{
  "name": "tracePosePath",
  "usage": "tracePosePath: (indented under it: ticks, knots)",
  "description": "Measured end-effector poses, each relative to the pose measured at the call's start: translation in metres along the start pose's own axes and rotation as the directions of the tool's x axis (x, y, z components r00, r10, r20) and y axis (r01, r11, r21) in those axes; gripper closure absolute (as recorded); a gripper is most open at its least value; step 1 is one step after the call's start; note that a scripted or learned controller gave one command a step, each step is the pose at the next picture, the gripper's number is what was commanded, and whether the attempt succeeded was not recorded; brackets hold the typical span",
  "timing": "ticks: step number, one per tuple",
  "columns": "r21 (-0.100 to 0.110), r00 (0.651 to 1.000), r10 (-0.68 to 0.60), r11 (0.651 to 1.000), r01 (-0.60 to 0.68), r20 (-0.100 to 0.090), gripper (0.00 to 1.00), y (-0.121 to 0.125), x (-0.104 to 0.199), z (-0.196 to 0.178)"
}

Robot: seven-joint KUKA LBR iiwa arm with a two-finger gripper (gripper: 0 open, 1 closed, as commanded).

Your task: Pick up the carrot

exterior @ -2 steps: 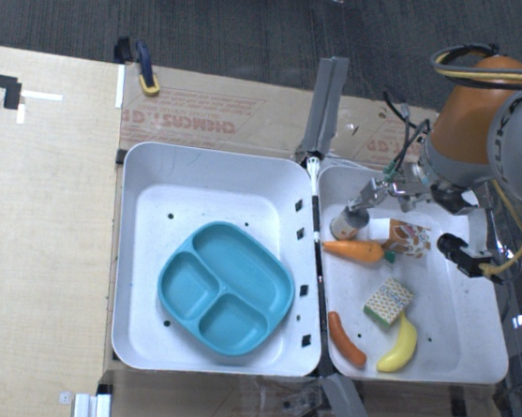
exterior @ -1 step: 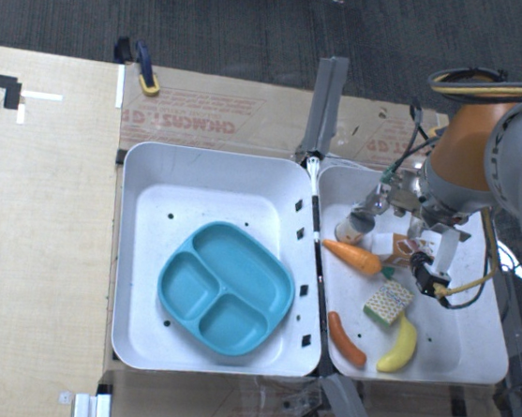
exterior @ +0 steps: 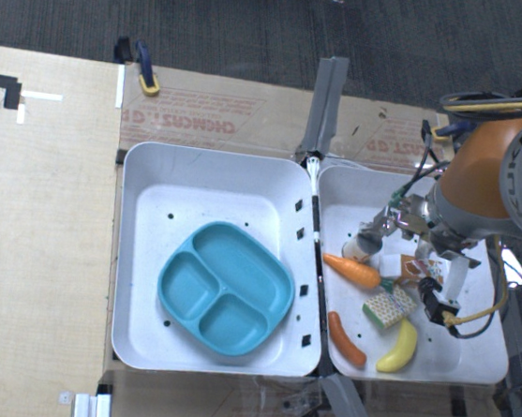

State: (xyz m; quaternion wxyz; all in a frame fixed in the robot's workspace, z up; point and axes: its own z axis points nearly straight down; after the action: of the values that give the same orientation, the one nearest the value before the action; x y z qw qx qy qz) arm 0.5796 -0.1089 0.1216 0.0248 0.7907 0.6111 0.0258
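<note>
- Camera view, item one: carrot [exterior: 351,271], orange, tapered, lying flat on the floor of the right bin [exterior: 467,375]. Thick end points toward the divider between the bins, thin end toward the pincer.
- Location: just below and to the near-left of the pincer [exterior: 370,240], close beneath it but, as far as I can see, not touched.
- Pincer: hangs low over the right bin on the grey arm with the orange band [exterior: 484,164]. Its tips are hidden in cables and clutter; I cannot tell how it stands.
- Handling, by my judgement: probably a light plastic play-food piece, rigid, smooth and somewhat slippery. Its round taper will tend to squirt out toward the thin end if pinched there.
- Best hold: across the thick middle, squeeze set square to its long axis.
- Neighbours beyond the carrot from the pincer: yellow-green sponge block [exterior: 386,309] just beside the thin end, banana [exterior: 399,348] farther on, red sausage [exterior: 346,341] near the bin's front wall.
- Farther off, across the divider: blue divided plate [exterior: 225,288] in the left bin [exterior: 144,236].
- Crowding near the thin end is another reason to favour the thick half.
</note>
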Motion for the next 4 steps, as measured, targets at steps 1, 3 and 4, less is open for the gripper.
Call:
tracePosePath:
  ticks: [1,3,4]
  knots:
    - [0.049,0.984,-0.179,0.983,0.179,-0.002,0.00,0.010,-0.019,-0.009]
    - [0.049,0.984,-0.176,0.983,0.176,-0.002,0.00,0.011,-0.019,-0.019]
    - [0.044,0.974,-0.225,0.973,0.225,-0.001,0.00,-0.020,-0.015,-0.003]
